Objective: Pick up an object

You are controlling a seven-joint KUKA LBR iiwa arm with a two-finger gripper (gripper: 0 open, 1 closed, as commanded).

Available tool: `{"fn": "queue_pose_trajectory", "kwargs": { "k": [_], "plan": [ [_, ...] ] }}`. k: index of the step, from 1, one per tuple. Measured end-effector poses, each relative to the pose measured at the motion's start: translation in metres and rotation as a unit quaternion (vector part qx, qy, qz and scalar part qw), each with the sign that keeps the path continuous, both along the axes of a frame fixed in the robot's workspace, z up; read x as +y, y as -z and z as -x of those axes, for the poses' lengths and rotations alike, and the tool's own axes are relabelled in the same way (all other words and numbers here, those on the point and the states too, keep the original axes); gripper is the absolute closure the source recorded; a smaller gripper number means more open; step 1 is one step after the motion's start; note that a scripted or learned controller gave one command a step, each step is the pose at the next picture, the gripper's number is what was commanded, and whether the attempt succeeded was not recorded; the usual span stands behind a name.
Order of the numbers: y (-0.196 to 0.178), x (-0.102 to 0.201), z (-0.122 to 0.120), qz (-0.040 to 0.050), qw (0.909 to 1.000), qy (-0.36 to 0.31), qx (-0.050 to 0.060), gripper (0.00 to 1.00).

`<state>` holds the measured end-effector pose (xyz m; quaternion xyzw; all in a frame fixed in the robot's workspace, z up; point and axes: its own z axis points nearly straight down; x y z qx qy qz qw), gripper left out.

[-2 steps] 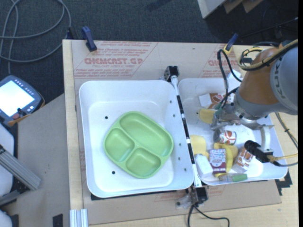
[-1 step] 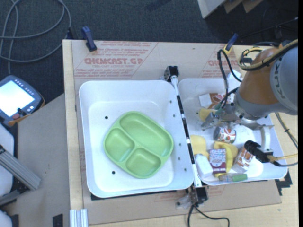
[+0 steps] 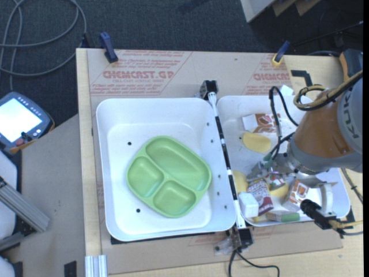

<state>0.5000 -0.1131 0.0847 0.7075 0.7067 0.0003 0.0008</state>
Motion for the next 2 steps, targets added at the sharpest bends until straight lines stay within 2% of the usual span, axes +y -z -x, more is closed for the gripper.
{"fn": "queue_pose_trajectory", "kwargs": {
  "k": [1, 2],
  "plan": [
    [-0.011, 0.0, -0.001, 0.0008, 1.0, 0.0, -0.002, 1.0],
    [-0.1, 0.078, -0.016, -0.0006, 1.0, -0.001, 0.001, 1.0]
  ]
}}
